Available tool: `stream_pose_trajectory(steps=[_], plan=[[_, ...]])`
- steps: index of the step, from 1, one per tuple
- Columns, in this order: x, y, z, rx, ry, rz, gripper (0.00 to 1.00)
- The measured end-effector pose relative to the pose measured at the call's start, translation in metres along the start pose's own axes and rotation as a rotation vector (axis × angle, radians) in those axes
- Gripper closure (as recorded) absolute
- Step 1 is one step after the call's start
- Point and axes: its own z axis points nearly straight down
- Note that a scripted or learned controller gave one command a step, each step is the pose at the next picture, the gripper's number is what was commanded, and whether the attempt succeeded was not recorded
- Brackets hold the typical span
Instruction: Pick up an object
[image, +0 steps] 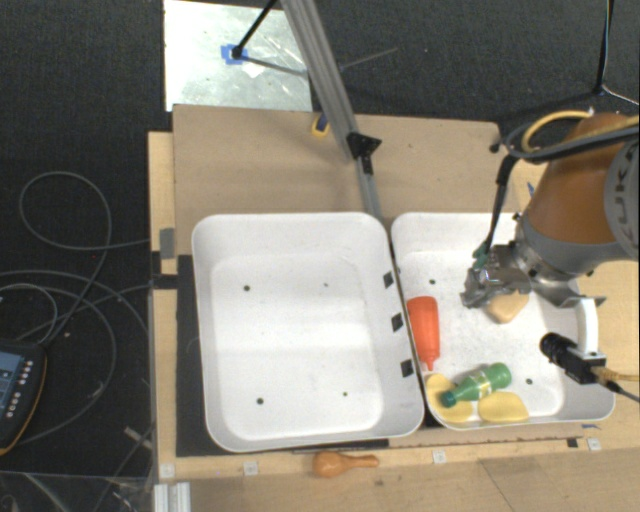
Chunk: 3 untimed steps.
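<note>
My gripper (484, 287) is low in the right bin (440, 250), near its far right side. A beige rounded object (508, 307) lies just right of and below the gripper, touching or partly under it. An orange carrot-shaped piece (425, 330) rests along the bin's left wall. At the front of the bin a green bottle (478, 383) lies on its side across a yellow piece (437, 390), with another yellow piece (503, 406) beside it.
The left bin (215, 300) stands beside the right one. A small orange-brown object (345, 462) lies on the bench in front of the bins. A slanted grey pole (330, 90) crosses the back. Black cables and a pendant (15, 385) lie on the floor at left.
</note>
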Motion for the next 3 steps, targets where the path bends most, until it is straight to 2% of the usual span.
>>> stream_pose_trajectory(steps=[1,3], plan=[[0.054,0.002,-0.015,-0.002,0.0,-0.001,1.0],[0.16,0.014,-0.006,0.001,0.0,-0.001,1.0]])
